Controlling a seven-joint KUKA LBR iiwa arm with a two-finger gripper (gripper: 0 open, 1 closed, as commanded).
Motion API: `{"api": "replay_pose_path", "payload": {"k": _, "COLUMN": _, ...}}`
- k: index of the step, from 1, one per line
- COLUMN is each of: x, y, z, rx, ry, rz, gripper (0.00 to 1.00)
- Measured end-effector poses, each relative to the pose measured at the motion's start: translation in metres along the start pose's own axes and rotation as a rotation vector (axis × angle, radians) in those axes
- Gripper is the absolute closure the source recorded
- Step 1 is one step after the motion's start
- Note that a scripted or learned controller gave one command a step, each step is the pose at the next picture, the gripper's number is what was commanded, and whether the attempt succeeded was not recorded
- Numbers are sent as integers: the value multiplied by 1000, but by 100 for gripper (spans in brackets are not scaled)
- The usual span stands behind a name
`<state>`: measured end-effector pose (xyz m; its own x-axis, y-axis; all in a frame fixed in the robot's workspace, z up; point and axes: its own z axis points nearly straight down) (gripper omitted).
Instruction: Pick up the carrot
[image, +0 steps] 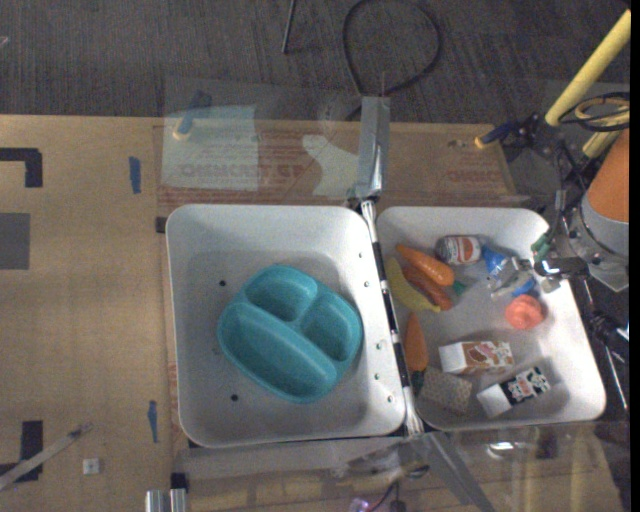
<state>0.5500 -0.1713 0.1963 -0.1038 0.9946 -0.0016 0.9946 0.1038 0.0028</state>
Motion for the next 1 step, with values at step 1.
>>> {"api": "replay_pose_path", "payload": {"k": 1, "x": 24, "y": 78, "z": 77, "rx": 0, "ry": 0, "rz": -152, "gripper": 0}}
